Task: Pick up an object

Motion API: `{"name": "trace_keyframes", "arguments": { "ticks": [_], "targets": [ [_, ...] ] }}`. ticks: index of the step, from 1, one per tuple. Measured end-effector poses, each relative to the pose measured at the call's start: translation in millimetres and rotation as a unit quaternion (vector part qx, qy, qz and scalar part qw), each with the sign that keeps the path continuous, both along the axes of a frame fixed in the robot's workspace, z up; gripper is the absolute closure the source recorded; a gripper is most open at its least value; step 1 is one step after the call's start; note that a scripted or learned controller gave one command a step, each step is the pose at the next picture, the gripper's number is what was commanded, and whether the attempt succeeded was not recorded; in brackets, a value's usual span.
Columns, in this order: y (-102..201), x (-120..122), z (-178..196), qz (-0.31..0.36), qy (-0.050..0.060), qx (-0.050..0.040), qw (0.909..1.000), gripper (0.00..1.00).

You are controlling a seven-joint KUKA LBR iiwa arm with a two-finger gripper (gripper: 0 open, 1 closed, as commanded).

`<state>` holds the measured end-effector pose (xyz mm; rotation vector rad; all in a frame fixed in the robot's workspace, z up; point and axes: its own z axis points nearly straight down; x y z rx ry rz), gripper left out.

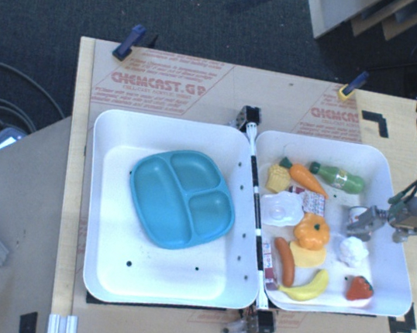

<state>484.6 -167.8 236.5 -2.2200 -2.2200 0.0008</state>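
Right bin [396, 172]: gripper [360, 222] low, fingers' state unclear; white lump [353, 250] just below, apart.

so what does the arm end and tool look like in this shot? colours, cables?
The tool is small, metallic grey, with dull silver fingers at the tip, reaching in from the right over the right bin. Behind it sits a blocky grey wrist body with a hint of green. Thin dark cables loop down along the right side above it. No markings are legible.
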Motion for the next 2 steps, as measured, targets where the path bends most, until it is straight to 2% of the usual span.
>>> {"name": "trace_keyframes", "arguments": {
  "ticks": [1,2],
  "targets": [
    [23.2,40.0,-132.4,0.0,0.0,-0.0001,1.0,0.0],
    [62.8,86.2,-152.0,0.0,-0.001,-0.0003,1.0,0.0]
  ]
}}
